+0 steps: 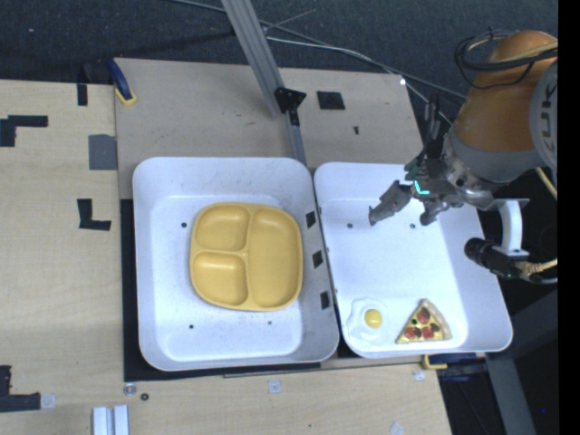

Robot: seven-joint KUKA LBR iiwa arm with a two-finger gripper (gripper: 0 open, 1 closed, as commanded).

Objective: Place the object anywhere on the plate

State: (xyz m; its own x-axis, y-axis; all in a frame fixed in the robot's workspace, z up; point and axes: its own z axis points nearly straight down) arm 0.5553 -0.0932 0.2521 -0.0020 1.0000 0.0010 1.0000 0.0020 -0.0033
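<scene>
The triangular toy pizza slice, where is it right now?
The triangular toy pizza slice lies at the near edge of the right white bin, just right of the toy fried egg.

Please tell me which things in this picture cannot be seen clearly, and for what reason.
- Gripper, camera view: its fingers are dark and small, so their state is unclear.
- Arm: cut off by the right edge.
- Pizza slice: too small to identify the toppings.
- Fried egg: white on the white right bin, so its outline is faint.
</scene>
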